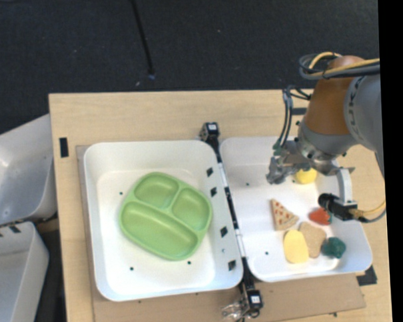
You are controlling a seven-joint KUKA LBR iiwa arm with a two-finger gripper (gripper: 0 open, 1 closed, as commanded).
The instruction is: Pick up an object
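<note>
Nearest us, a yellow piece (pixel 296 246) lies beside a tan piece (pixel 313 237). Gripper (pixel 279 171) hangs over the right bin (pixel 249 188); we cannot tell its state.

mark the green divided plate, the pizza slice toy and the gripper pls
green divided plate (pixel 165 216): camera view, on its large lower compartment.
pizza slice toy (pixel 282 215): camera view, middle of the wedge.
gripper (pixel 277 174): camera view, at its tip, beside the yellow piece.
</note>
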